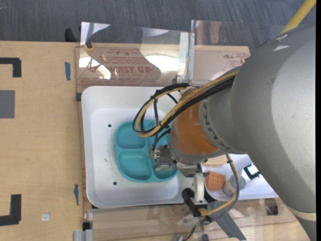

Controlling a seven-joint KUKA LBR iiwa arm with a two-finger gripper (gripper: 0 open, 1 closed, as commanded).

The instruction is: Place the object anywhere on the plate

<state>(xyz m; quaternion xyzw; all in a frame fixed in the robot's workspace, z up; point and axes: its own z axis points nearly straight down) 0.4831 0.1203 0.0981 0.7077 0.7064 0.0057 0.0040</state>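
The gripper [161, 160] hangs over the plate [131, 154], but the arm [200, 129] hides it, so I cannot tell if it grips anything. An orange toy [214, 181], maybe the object, lies in the right bin [261, 187]. The gripper may drop nothing.

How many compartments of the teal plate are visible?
2: one at the upper left of the teal plate, one below it at the lower left. The arm covers the plate's right side, so more may be hidden.

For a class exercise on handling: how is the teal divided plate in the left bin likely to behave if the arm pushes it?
The teal divided plate looks like moulded plastic, so probably stiff and light. It lies flat on the smooth white bin, so a push would likely slide it rather than tip it. Its low, wide shape makes rolling unlikely.
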